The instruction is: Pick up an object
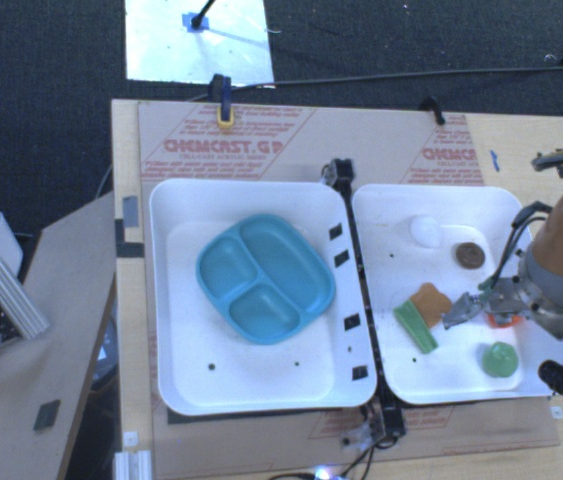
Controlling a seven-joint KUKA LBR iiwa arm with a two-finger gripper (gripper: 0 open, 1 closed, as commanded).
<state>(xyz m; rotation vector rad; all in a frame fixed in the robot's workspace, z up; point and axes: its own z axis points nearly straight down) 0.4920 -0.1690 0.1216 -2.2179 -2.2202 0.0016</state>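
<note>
1. We see the claw (464,311) low over the right bin (391,268), reaching in from the right; its grey fingers point left, and nothing shows between them. We cannot tell whether they stand wide or narrow.
2. Just left of the claw's tip lie the tan block (430,299) and, touching it on the lower side, the green stick (416,327). We judge these the likeliest targets, since the tip points at them.
3. Just behind the tip, under the wrist, an orange-red piece (502,319) peeks out; we cannot name it.
4. Below and right of the claw sits the green round object (500,359), near but apart. Above the claw rest the brown disc (470,255) and, further up-left, a pale white object (424,231), hard to read against the bin floor.
5. Well left of the claw, the left bin (176,268) holds a blue divided plate (264,277), flat and central.
6. Both bins rest side by side on a clear sheet over the wooden bench (126,148), clamped at the far edge (223,98); dark carpet lies beyond.
</note>
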